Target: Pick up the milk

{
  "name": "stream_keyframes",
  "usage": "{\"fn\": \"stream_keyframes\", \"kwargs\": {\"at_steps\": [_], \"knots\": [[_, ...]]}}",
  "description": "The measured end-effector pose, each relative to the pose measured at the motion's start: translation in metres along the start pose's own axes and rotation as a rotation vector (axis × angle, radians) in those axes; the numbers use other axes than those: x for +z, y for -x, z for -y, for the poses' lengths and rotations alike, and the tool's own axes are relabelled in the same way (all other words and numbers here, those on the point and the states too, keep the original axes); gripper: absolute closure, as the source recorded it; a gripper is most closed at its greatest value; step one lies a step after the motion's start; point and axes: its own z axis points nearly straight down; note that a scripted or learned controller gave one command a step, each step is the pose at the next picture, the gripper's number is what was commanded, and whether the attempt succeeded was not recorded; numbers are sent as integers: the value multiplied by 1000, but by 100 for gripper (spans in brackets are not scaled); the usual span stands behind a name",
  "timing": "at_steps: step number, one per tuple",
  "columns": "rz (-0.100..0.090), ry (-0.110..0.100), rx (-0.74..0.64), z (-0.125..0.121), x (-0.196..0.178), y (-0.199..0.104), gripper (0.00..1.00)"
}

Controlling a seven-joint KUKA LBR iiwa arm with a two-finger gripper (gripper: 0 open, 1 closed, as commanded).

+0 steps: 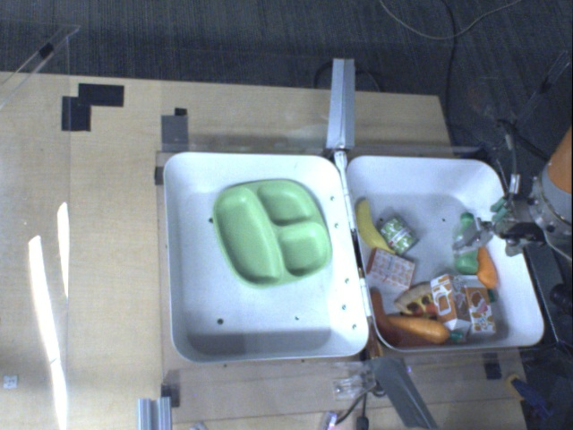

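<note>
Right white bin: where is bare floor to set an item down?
In the right white bin, bare floor lies along the far wall, above the yellow banana and the green bottle. The near half is crowded: the milk carton, the orange carrot.

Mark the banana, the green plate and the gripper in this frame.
banana (365, 225): camera view, middle of its yellow body.
green plate (271, 231): camera view, ridge between its compartments.
gripper (491, 229): camera view, midway between its fingertips.

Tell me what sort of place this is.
Probably a robotics lab test bench: two white bins side by side on a wooden bench, toy food such as a banana, and a loose cable on carpet.
</note>
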Motion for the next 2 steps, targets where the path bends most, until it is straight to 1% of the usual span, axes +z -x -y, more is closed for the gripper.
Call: {"fn": "stream_keyframes", "kwargs": {"at_steps": [1, 2], "knots": [[-1, -1, -282, 6, 119, -15, 0], [4, 13, -284, 1, 104, -15, 100]]}}
